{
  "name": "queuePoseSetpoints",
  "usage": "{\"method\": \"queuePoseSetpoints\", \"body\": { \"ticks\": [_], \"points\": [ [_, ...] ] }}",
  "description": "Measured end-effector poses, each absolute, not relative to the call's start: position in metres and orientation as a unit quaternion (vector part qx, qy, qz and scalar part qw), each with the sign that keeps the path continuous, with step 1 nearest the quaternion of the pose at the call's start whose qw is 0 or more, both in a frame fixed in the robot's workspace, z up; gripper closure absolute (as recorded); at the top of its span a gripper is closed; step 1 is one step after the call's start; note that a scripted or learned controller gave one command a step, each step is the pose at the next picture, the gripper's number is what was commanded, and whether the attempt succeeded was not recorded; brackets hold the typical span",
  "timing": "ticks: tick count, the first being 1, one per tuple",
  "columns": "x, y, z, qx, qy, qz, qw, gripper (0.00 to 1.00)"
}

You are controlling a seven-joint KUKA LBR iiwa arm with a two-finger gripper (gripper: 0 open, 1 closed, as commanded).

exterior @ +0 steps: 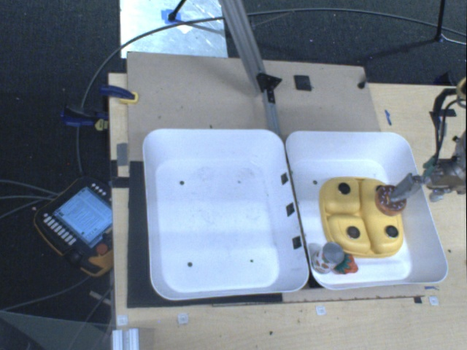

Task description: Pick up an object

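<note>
Objects for picking all lie in the right-hand white shallow plastic bin (419,168), so we start at its near edge. In the near left corner of that bin we see a small cluster of little toys, grey, white and red-orange (332,258), lying together on the floor. Just beyond them, and touching or nearly so, rests the large yellow moulded plastic block with dark round holes (359,219), lumpy and flat-lying, taking up the middle of the bin. On its far right part sits a small round brown and reddish ring-shaped item (390,198), and the grey two-finger gripper (403,188) reaches in from the right with its tip right at that ring. We cannot tell how the gripper is set at this slant, nor whether it grips anything.

The left-hand white bin (157,195) stands beside it, with black clips between the two. Farther off, a grey metal pole (244,35) rises from the brown board, and a yellow teach pendant with a lit blue screen (79,223) lies off to the left.

We judge the pick as under way but unproven: the approach looks made, nothing is visibly lifted, and the grasp and raise remain.
</note>
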State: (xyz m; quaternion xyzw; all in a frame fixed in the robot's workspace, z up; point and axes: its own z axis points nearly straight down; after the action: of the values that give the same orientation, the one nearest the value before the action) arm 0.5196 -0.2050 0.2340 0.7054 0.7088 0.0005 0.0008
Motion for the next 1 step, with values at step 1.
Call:
{"method": "queuePoseSetpoints", "body": {
  "ticks": [1],
  "points": [
    [0.5172, -0.2029, 0.1714, 0.707, 0.708, -0.0008, -0.002, 0.0]
  ]
}}
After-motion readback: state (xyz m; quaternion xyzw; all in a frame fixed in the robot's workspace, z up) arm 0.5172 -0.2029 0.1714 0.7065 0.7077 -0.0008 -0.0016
